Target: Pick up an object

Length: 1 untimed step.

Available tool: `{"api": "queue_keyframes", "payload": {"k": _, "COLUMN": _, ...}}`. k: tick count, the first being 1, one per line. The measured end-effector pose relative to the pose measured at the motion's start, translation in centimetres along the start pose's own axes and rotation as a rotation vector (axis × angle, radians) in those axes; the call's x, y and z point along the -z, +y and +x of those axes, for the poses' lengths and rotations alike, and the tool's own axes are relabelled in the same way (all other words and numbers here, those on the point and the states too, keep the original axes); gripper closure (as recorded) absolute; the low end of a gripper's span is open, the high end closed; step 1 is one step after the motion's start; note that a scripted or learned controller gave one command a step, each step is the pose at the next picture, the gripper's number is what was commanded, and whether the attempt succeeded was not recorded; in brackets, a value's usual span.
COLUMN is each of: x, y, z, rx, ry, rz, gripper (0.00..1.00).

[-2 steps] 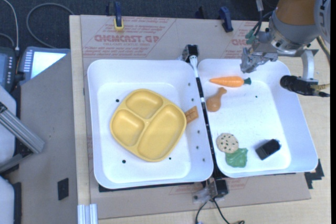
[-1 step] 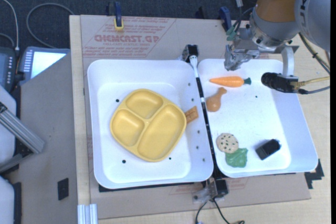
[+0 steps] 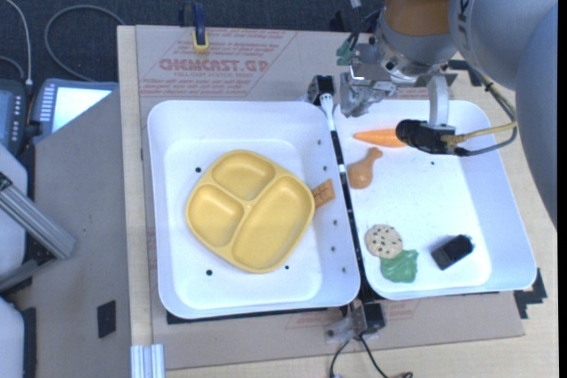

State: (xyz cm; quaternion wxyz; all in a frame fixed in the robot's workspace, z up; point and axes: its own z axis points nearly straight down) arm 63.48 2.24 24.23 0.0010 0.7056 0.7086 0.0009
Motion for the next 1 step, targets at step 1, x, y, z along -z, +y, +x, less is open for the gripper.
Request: {"api": "queue_keyframes", "payload": {"k": 1, "x": -0.45, "y": 1.62, "z": 4.41, "rx": 0.001, "ry": 0.001, "rz": -0.001, "gripper": 1.0}}
